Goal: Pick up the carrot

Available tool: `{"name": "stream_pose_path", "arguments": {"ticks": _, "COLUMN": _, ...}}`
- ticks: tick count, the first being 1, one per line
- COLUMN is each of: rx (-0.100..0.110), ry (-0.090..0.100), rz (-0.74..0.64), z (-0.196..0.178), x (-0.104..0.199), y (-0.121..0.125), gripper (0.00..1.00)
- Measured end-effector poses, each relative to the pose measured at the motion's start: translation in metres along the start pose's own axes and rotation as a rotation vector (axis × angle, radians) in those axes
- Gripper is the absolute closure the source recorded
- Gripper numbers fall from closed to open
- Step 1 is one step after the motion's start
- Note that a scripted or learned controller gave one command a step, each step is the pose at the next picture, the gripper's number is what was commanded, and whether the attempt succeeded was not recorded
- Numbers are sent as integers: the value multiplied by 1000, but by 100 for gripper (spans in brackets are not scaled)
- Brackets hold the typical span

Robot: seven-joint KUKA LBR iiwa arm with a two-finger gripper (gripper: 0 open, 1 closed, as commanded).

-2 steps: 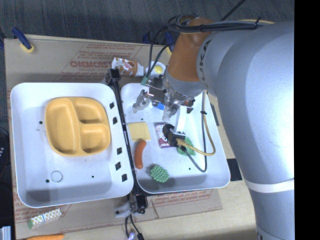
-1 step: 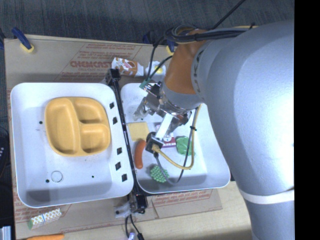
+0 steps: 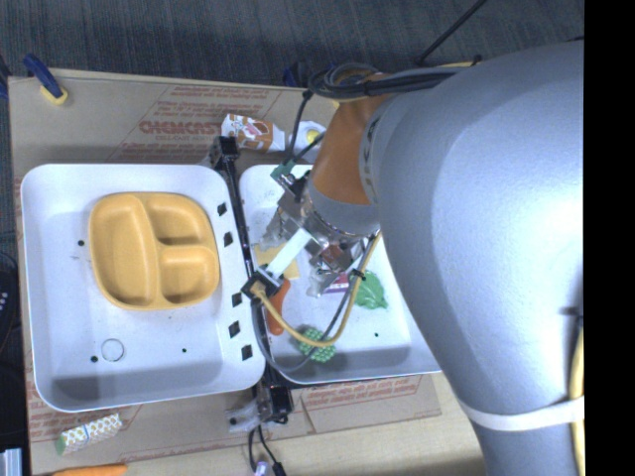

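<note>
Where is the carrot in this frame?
The carrot lies in the right bin, by its left wall, just below the hand and left of a green item.

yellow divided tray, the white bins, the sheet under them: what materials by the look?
Yellow tray: likely moulded plastic; uniform colour, rounded compartments, dull sheen.
White bins: probably thin formed plastic; smooth, softly rounded rims, faint gloss.
Sheet beneath: corrugated cardboard, matt brown with red print and fold edges.

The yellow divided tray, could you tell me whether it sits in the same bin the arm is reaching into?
No. The yellow divided tray lies in the left bin, while the arm reaches into the right bin.
</note>
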State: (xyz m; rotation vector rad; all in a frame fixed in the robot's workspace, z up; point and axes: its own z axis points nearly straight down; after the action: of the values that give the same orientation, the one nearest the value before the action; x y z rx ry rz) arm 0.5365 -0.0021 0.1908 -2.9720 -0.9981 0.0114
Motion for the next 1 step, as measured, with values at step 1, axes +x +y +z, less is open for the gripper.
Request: {"name": "stream_pose_path", "arguments": {"ticks": 1, "rx": -2, "ry": 0, "rz": 50, "z": 0, "x": -17, "y": -31, "gripper": 0}}
